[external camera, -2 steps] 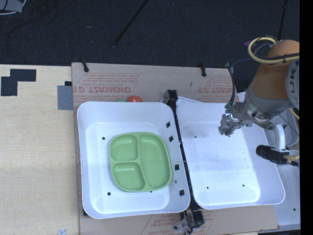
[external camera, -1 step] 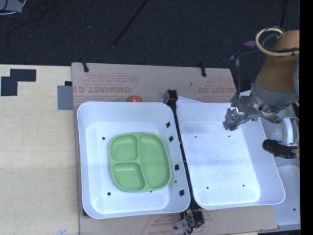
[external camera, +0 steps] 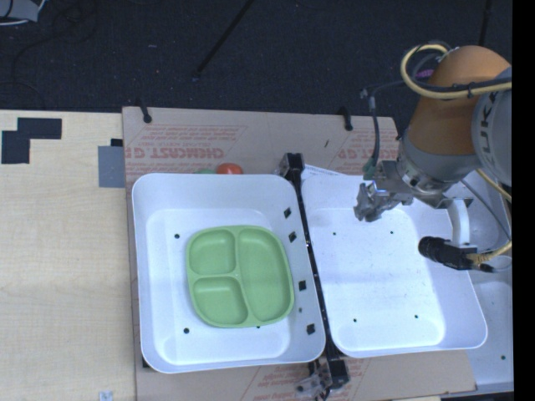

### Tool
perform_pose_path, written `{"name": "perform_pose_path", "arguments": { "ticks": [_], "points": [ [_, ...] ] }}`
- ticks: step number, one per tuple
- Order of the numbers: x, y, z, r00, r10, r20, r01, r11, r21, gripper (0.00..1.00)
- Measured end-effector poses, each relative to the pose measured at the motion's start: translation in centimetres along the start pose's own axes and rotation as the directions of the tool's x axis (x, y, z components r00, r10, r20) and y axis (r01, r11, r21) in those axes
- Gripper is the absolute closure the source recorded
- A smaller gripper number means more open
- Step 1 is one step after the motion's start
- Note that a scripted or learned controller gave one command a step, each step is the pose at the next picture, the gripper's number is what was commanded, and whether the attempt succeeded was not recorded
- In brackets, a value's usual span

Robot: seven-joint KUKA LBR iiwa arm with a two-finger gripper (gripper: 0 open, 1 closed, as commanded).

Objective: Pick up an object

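Observation:
A light green divided plate (external camera: 239, 275) lies flat in the middle of the left bin (external camera: 159, 215). My gripper (external camera: 369, 206) hangs over the upper part of the right bin (external camera: 468, 324), well to the right of the plate and apart from it. I see nothing between its fingers. A small red-orange object (external camera: 229, 170) peeks out just behind the left bin's far rim, mostly hidden.
A black divider with clips (external camera: 304, 249) runs between the two bins. Both bins rest on a cardboard sheet (external camera: 209, 144). The wooden bench top (external camera: 58, 257) stretches to the left.

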State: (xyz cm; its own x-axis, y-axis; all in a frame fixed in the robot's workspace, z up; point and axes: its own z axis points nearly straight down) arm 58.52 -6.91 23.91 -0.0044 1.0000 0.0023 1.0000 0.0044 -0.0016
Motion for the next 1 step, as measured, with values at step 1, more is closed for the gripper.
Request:
{"name": "perform_pose_path", "arguments": {
  "ticks": [1],
  "points": [
    [4.34, -1.23, 0.73, 1.000, 0.001, 0.000, -0.001, 1.000, 0.004, 1.00]
  ]
}}
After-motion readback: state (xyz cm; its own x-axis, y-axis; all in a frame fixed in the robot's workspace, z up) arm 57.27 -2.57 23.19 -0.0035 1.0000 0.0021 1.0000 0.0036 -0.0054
